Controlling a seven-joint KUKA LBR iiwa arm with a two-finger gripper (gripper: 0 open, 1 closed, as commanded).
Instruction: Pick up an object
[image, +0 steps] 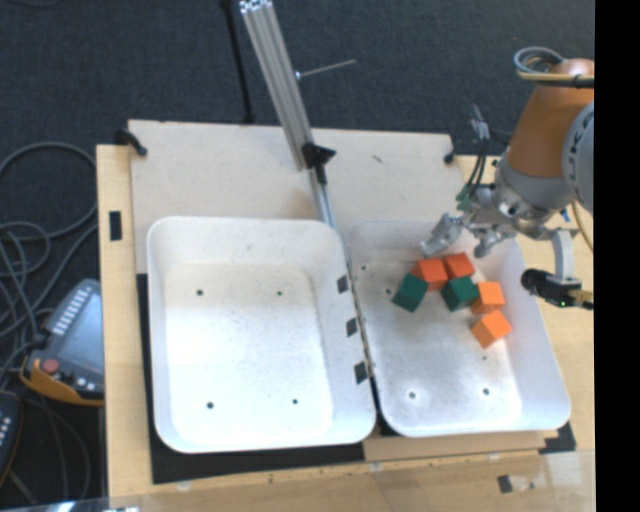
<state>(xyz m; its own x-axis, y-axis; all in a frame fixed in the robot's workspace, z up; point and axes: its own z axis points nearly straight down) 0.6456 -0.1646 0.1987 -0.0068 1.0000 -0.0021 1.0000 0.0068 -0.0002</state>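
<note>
The arm (548, 140) is cut off at the right edge, so just its orange band and grey wrist show. Its gripper (464, 238) hangs over the far part of the right bin (530, 400); the two fingers stand apart with nothing between them, though their tips are small and blurred against the white.

The bench (220, 170) is pale wood on a dark carpet, with cables and a handheld controller (68, 340) lying off to the left. A slanted metal post (285, 90) rises from behind the bins. The left bin (170, 420) sits beside the right one, their rims touching.

The blocks cluster in the right bin just below the gripper: an orange block (433, 270) and a second orange block (459, 265) nearest the fingertips, a green block (409, 293) to their left, another green block (460, 293) below them, then two more orange blocks (490, 296) (491, 328) toward the right. None is touched by the fingers
</note>
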